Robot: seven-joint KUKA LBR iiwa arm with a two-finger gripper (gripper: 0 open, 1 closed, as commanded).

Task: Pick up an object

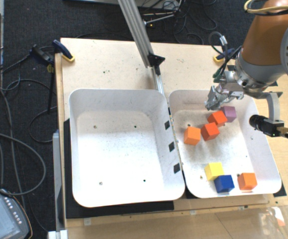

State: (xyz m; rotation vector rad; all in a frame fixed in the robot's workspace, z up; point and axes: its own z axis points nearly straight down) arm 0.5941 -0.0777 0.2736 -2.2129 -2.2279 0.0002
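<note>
Pale wooden bench (109,63) over dark carpet with cables everywhere, two shallow white plastic bins on top. From my end the pick isn't done yet: the grey two-finger gripper (214,102) sits low over the back of the right bin (263,156), just beside the red-orange cube (217,117) and small purple block (230,114), nothing visibly held. Can't tell its state from this angle. That bin also has an orange cube (192,135), another red-orange one (210,130), then a yellow cube (213,170), blue cube (224,183) and orange cube (247,180) near the front. I see only specks in the left bin (84,133)
</note>
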